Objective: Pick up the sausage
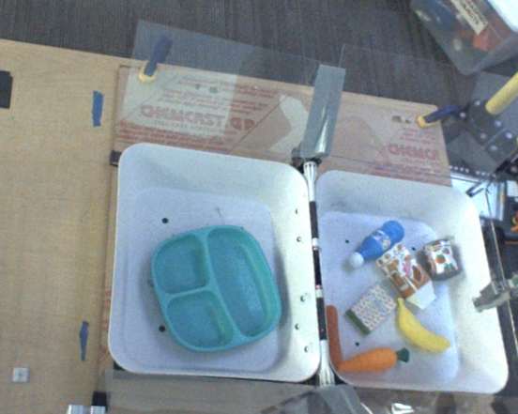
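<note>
As we look down from the camera view, the sausage (330, 334) sits in the right bin (479, 368), tucked hard against that bin's left wall, right beside the divider between the two bins. It is a thin reddish-brown stick, and its long axis runs almost straight up and down the picture, parallel to the wall, with the lower end leaning slightly to the right. That lower end meets the tip of the carrot (373, 360), touching it or very nearly.

Over at the bin's right rim we pick out what looks like the gripper (501, 297), a grey piece at the edge of the view. Whether it is open or closed we cannot tell from here. So the sausage lies clear across the bin from it, towards the view's left and a little lower, with the banana (422, 333) and a small carton (371, 308) in between.

We judge the grasp will want the jaws closing across that thin stick, and the wall leaves little room on its left side. The left bin (140, 176) carries a teal divided plate (217, 287), well apart from all this.
</note>
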Controlling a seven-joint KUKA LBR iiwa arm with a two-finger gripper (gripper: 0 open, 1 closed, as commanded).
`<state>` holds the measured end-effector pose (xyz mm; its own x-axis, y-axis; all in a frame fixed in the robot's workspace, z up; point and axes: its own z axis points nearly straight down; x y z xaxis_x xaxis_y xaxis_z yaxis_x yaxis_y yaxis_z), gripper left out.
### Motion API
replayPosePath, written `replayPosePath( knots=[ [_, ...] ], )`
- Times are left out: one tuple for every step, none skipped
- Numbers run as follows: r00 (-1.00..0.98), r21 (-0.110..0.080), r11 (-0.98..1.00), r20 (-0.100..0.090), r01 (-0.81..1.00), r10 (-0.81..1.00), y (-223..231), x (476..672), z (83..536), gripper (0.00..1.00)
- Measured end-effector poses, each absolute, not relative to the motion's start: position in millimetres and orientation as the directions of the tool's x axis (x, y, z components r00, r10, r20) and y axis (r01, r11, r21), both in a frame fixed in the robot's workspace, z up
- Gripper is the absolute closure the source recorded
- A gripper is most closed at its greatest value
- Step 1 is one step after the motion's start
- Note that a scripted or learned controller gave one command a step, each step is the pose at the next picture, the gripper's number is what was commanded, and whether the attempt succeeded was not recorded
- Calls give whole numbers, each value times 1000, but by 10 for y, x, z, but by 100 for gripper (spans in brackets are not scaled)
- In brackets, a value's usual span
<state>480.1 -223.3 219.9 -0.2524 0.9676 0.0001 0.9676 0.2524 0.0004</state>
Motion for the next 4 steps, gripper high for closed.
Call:
replayPosePath(
  knots=[
    [-335,0,335,1,942,942,-2223,4803,2087,100],
    [-412,3,412,-4,911,911,-2225,4813,2171,100],
    [-498,1,498,0,867,867,-2224,4806,2096,100],
    [-564,3,564,-6,826,826,-2225,4816,2202,100]
  ],
)
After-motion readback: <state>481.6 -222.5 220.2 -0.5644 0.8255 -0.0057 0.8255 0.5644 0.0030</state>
